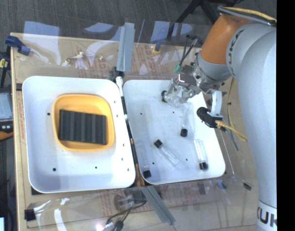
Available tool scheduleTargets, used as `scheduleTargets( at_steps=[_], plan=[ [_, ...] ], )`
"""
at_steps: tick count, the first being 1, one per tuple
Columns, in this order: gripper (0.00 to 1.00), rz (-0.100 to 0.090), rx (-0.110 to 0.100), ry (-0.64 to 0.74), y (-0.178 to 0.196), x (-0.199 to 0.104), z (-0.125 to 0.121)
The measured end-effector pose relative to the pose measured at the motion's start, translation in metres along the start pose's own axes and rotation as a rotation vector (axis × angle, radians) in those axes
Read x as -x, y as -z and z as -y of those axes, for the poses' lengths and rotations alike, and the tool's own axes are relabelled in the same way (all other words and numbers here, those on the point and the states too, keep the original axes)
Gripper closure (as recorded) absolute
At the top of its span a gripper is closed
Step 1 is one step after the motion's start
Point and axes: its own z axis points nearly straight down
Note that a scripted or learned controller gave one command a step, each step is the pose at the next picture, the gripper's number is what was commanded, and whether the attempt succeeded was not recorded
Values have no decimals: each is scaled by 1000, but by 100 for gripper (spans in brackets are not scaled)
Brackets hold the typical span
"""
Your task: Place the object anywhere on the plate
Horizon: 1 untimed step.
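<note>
Dark grey carpet surrounds a wooden table (66, 57) seen from above at a slant. Two shallow white bins sit side by side on it, their inner edges almost touching.

Inside the left bin (37, 167) lies a yellow plate (82, 102) with rounded corners and a dark, ribbed rectangular centre. It rests a little toward the far side of that bin.

Several small clear vials with black caps are scattered over the right bin (138, 95). One vial (165, 150) lies on its side near the bin's middle, tilted diagonally with its cap pointing far-left. Another vial (200, 154) lies near the right wall, its cap pointing toward the near edge. A third vial (185, 124) lies between these two and the arm, its cap toward the near side. A further black-capped vial (146, 171) rests in the near-left corner of this bin.

From the right, the grey arm (248, 105) with its orange band (219, 40) reaches over the far part of the right bin. Its pincer (178, 94) hangs low above the far-right area of that bin, amid clear and metallic parts. Whether the pincer is wide, narrow or holding anything cannot be told at this angle. All vials are well apart from the plate.
</note>
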Motion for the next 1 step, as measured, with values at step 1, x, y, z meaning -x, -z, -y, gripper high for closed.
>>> scheduleTargets(
  at_steps=[1],
  plan=[
    [100, 1, -4, 153, -48, -40, 63]
  ],
)
